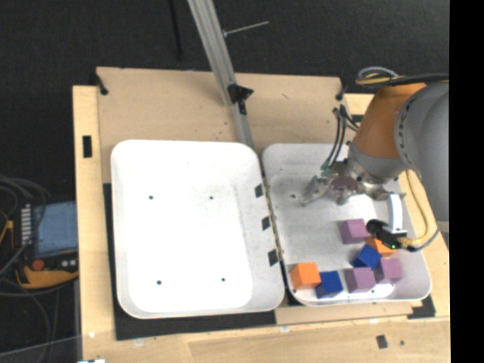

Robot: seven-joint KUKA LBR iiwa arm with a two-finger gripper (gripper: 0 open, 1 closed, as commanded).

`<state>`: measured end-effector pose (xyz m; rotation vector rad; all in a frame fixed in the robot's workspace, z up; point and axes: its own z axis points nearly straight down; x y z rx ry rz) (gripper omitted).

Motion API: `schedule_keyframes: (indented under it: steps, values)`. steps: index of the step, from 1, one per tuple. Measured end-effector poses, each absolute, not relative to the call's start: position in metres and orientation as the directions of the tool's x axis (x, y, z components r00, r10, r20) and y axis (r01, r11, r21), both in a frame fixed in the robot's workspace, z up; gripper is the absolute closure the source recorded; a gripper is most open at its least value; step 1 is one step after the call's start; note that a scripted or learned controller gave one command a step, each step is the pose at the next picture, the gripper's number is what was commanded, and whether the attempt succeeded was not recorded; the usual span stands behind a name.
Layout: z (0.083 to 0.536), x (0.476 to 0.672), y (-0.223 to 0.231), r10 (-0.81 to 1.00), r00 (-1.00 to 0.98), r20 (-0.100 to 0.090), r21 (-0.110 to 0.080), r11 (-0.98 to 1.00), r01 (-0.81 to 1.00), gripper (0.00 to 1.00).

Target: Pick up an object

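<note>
Blocks, purple (352,230), blue (330,283) and orange (305,274), lay ungrasped along the right bin's (291,165) near side; claw (325,190) hovered above its bare middle, state untellable; approach step, next requiring descent onto 1 block.

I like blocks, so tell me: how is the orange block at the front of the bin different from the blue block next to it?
The orange block is orange; the blue block is dark blue. The orange block sits nearer the bin's left wall, the blue block to its right and closer to the front rim. The orange block looks slightly bigger. Both are small cubes lying in the right-hand bin, side by side, away from the gripper.
</note>
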<state>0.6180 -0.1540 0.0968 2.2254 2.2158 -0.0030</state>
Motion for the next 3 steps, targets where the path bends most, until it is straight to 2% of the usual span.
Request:
schedule_keyframes:
  steps: [1,3]
  values:
    - [0.109,0.619,-0.155,1.0,0.008,-0.002,0.004,-0.008,1.0,1.0]
    - [0.211,0.62,-0.147,1.0,-0.003,-0.001,0.006,0.003,1.0,1.0]
